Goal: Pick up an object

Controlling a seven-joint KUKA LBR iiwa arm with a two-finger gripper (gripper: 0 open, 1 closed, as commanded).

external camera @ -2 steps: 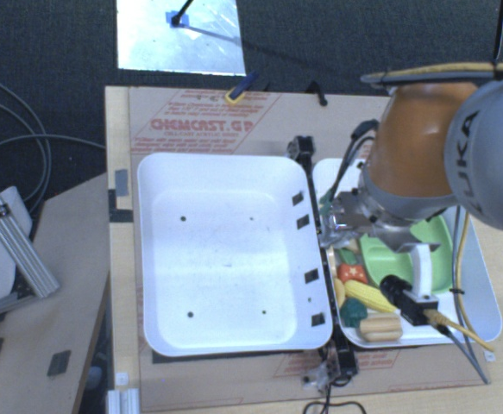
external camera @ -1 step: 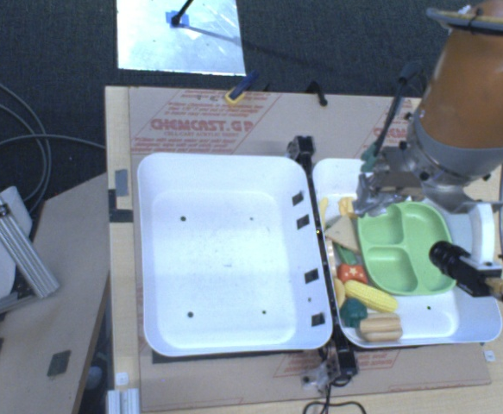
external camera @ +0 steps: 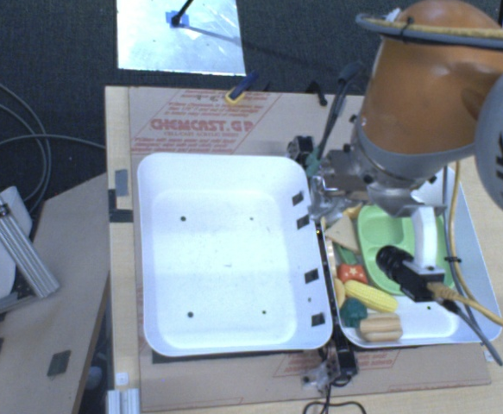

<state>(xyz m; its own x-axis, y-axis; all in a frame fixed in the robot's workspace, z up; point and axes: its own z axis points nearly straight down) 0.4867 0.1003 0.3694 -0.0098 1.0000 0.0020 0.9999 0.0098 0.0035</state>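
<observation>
The right bin (external camera: 428, 324) holds several small objects. Among them are a green piece (external camera: 379, 235), a red piece (external camera: 352, 273), a yellow corn-like piece (external camera: 370, 297), a tan roll (external camera: 380, 326), a white cylinder (external camera: 425, 234) and a beige wedge (external camera: 344, 230). My gripper (external camera: 342, 197) hangs low over the far left part of this bin, just above the beige wedge and the green piece. The bulky orange and grey wrist (external camera: 424, 84) hides most of it. I see nothing held.
The left white bin (external camera: 225, 257) lies beside the right one, and their rims meet at a black-clipped divider (external camera: 320, 266). A black connector (external camera: 404, 272) with a yellow cable (external camera: 467, 304) trails over the right bin. A reflective sheet (external camera: 182, 24) lies on the floor beyond the bench.
</observation>
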